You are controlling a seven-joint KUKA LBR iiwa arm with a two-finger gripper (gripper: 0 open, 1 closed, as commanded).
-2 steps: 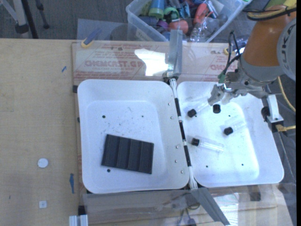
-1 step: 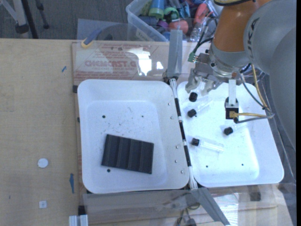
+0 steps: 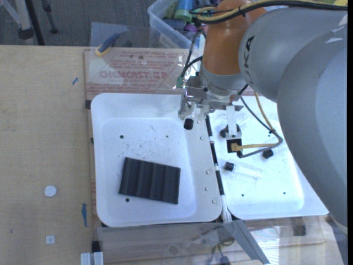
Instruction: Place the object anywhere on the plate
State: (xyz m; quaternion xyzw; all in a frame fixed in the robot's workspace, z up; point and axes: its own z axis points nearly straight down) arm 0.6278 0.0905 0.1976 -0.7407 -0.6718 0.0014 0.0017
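We'd grip the dark ribbed slab [image 3: 150, 180], seemingly stiff and light, by its long edges; the gripper [image 3: 190, 115] sits up-right of it, its opening hidden from us.

Arm [image 3: 287, 65] cut off at right edge — hiding right bin's [image 3: 265, 197] far corner.

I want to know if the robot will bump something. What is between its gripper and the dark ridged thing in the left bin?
Nothing big: in the camera view, only bare white bin floor with dark specks lies between the gripper and the dark ridged slab.
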